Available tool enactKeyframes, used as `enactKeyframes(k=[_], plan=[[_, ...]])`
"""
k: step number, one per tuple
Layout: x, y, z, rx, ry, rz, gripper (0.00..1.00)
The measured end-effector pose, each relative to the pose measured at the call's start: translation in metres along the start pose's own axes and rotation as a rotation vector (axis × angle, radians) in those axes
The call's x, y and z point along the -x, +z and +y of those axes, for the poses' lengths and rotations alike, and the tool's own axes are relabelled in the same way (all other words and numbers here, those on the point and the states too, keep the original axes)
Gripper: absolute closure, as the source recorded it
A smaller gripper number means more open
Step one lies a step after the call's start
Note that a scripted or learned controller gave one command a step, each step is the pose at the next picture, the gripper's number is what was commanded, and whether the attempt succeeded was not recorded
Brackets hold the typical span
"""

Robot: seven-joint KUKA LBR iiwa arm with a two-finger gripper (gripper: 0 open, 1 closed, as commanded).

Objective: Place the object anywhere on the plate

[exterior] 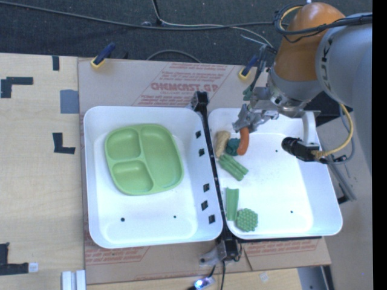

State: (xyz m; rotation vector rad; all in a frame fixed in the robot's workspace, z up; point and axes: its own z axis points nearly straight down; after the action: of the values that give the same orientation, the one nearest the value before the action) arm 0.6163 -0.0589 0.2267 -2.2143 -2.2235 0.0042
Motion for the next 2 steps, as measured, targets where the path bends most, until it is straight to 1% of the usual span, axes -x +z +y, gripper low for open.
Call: enactKeyframes(k=[2], plan=[[-0.118,0.002,-0.048,0.0,-0.002,0.0,1.0]])
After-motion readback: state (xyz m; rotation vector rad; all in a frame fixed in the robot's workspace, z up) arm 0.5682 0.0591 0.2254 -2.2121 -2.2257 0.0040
